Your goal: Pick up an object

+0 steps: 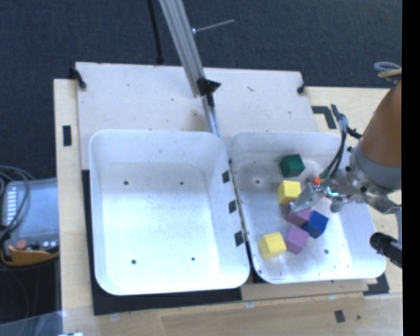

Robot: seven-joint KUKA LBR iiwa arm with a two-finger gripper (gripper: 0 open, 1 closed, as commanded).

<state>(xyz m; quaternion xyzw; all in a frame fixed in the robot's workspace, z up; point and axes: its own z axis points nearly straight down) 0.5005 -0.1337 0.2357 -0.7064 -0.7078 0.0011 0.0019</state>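
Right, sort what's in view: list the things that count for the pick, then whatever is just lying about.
For the pick:
gripper
green block
upper yellow block
lower yellow block
blue block
purple block
right bin

Lying about:
left bin
metal pole
grey box with cables

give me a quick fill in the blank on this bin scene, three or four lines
1. All the blocks lie in the ____ bin.
2. The block farthest from the camera, near that bin's back wall, is ____.
3. The blue block touches a ____ block.
4. The number of yellow blocks is ____.

Missing words: right; green; purple; two
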